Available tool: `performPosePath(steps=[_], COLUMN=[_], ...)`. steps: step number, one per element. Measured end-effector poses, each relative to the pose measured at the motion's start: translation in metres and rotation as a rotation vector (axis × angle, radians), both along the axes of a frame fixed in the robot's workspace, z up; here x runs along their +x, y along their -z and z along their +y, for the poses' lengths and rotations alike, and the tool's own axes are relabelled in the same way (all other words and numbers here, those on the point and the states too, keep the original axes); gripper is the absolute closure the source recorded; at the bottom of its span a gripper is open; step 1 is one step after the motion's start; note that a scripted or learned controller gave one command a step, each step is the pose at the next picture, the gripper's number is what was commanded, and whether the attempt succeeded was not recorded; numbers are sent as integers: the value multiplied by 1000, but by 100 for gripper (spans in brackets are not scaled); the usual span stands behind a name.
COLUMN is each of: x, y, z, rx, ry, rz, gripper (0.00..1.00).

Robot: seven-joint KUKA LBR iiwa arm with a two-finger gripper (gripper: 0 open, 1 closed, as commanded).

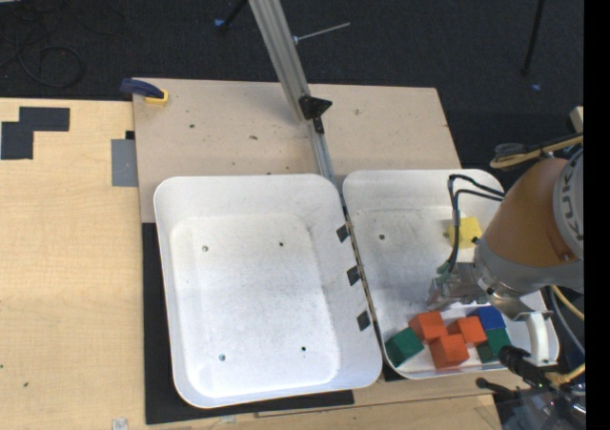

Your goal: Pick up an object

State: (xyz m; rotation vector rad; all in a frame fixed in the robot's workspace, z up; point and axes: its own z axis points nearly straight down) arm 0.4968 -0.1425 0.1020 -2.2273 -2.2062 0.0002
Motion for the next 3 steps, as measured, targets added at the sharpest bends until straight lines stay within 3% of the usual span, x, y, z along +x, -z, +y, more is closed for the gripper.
performPosePath(steps=[2, 3], x=[11, 11], y=[-112, -124], z=[10, 9], rx=[-5, -4], ry=[-11, -11], rz=[-9, -4], gripper=[100, 100])
